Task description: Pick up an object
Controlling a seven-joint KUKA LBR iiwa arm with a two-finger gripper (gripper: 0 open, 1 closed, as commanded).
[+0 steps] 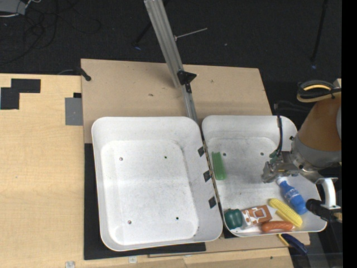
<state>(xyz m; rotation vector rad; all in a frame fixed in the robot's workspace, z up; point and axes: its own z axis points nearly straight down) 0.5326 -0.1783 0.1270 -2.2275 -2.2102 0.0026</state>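
Observation:
In the right bin (245, 128), my gripper (271, 172) hangs low near the right wall, just above and left of a blue bottle (292, 196). A yellow corn-like piece (285, 212) lies in front of the bottle. Along the front wall lie an orange sausage-shaped object (277, 226), an orange-and-white packet (256, 214) and a dark green object (233, 218). A green block (218, 165) rests against the bin's left wall. I see nothing between the gripper's tips.
The left bin (146, 183) sits beside the right one, joined by black clips. A slanted metal rail (167, 43) rises behind the bins. The arm's grey body with its orange band (321, 133) covers the right bin's far right edge.

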